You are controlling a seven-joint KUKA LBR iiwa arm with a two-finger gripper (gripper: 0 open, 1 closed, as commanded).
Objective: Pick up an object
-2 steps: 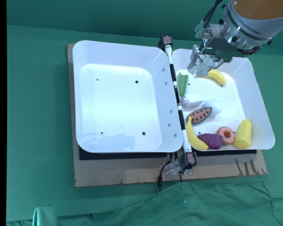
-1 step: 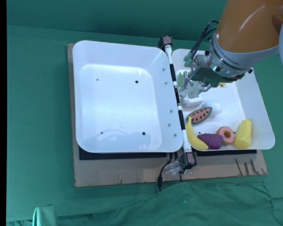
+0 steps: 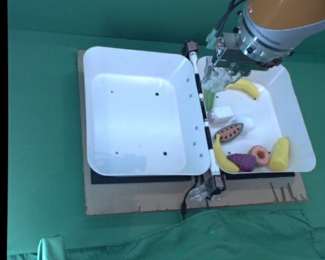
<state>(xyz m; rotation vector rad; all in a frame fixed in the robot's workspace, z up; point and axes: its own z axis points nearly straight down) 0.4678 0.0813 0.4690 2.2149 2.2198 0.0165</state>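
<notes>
You have 2 bins here; the toys sit bunched in the right bin (image 3: pixel 298 118), which puts them in the arm's reach. The gripper (image 3: pixel 214 88) hangs over that bin's upper-left corner, fingers slightly apart, clamped on nothing. Nearest below it stands a green piece (image 3: pixel 209 97), its long axis running up-down in the view. A small banana (image 3: pixel 246 87) just beside points down-right, and a white block (image 3: pixel 222 114) lies near.
</notes>
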